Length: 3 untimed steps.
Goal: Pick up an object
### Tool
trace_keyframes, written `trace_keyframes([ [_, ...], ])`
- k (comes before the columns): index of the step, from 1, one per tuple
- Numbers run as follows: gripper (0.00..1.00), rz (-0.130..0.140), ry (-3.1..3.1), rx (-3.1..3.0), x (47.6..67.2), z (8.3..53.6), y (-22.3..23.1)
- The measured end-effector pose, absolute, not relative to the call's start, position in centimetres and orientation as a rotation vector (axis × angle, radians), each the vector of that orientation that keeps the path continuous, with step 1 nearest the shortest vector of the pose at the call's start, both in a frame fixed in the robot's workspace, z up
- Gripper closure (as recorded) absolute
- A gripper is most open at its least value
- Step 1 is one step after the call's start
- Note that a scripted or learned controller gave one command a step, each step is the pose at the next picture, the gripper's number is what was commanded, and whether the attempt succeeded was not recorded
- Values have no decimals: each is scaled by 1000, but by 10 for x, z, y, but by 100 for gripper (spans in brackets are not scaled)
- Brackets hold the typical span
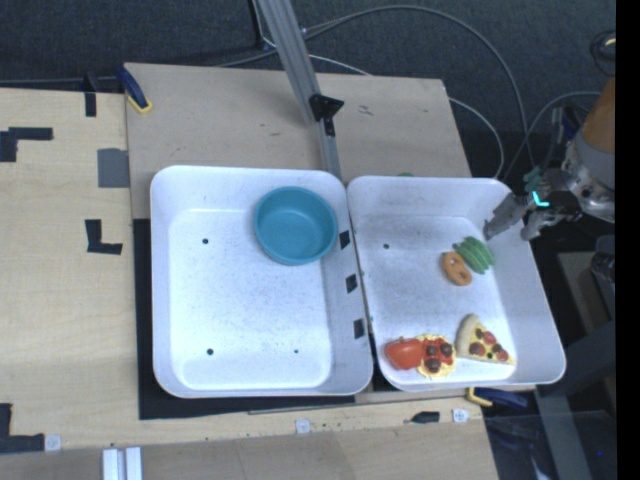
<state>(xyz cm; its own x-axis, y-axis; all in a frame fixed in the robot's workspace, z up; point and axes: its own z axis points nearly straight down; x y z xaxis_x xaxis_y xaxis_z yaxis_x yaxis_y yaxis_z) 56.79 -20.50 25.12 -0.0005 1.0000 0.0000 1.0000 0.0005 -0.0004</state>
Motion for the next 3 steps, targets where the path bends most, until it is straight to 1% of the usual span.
trace_keyframes([
  [1,0,1,-2222,-2221,568,251,-205],
  [2,0,5,-2219,-2217,571,189,-207],
  [3,0,3,-2220,-2218,567,146,-205],
])
